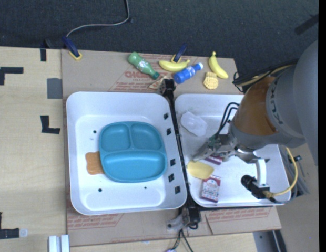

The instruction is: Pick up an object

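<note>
The table (26, 140) carries two white bins (79, 140); behind them lie a green bottle (142, 65), two bananas (173, 65) and a blue bottle (187, 73).

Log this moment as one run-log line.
arm: over right bin | gripper: low by yellow piece, clear item | red-white packet: in bin | blue plate: left bin | grasp: unconfirmed

2 bananas (174, 65), green bottle (142, 64) and blue bottle (187, 73) lie behind bins.
</note>
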Motion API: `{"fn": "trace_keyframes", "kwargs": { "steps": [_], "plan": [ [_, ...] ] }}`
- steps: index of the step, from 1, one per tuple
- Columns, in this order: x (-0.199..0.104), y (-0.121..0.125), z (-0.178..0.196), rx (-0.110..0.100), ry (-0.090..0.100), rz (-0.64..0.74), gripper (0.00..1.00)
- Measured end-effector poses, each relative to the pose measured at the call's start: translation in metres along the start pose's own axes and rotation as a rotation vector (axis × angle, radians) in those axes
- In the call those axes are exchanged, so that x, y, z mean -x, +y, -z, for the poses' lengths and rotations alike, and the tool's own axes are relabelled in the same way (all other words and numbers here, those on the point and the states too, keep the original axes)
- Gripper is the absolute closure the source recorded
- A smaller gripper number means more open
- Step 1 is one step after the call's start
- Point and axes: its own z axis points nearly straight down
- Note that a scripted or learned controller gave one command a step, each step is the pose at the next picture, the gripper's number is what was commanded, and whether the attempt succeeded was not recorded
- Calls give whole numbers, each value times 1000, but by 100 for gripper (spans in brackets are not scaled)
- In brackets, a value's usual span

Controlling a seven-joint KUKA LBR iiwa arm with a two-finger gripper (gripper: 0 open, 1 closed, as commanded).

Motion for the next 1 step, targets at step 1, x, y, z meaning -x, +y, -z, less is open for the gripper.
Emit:
{"fn": "trace_keyframes", "kwargs": {
  "steps": [1],
  "plan": [
    [1, 0, 10, 1, -1, -1, 100]
  ]
}}
